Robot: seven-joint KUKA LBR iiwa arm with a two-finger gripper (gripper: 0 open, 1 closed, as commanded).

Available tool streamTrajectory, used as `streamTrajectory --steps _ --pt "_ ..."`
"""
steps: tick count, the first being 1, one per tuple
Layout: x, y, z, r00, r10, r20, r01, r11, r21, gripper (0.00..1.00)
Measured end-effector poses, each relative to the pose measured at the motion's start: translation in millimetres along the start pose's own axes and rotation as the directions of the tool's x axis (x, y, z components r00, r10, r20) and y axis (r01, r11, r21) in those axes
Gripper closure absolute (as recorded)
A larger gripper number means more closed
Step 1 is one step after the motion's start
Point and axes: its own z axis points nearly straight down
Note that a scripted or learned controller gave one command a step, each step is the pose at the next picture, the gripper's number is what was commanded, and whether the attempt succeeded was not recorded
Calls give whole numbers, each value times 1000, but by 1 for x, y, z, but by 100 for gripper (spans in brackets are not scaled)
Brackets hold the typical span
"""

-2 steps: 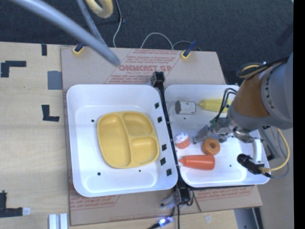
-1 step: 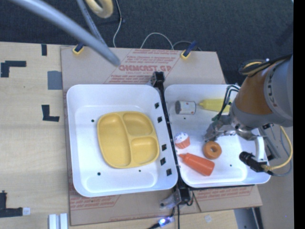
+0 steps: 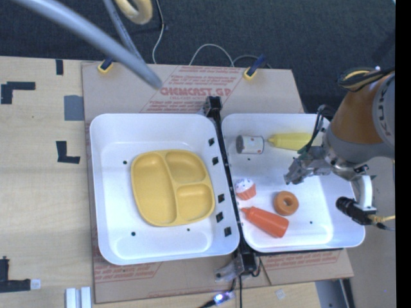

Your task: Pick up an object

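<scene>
The right bin (image 3: 321, 236) holds several toy foods. An orange donut ring (image 3: 286, 203) lies near its middle, an orange carrot (image 3: 265, 220) below it, a small red-and-white cupcake (image 3: 244, 188) near the divider, a grey-and-white can (image 3: 250, 144) at the top and a yellow banana (image 3: 290, 140) beside it. My gripper (image 3: 297, 174) hangs low over the right bin, just above and right of the donut and below the banana. Nothing shows between its tips.
The left bin (image 3: 109, 191) carries a yellow divided plate (image 3: 172, 187). A black divider (image 3: 221, 172) runs between the bins. The arm's orange band (image 3: 356, 117) and grey wrist cover the right bin's right side. A grey pole (image 3: 83, 24) crosses the top left.
</scene>
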Motion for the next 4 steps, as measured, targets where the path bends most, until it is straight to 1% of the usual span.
streamTrajectory --steps 1,2,3,4 --pt "1 -1 -63 1000 -2 1 2 1000 -3 100" --pt "2 1 -116 1000 -2 1 2 1000 -3 100" --pt "61 16 -105 1000 -7 -3 7 1000 4 100" --pt "117 15 -106 1000 -7 -2 7 1000 4 100"
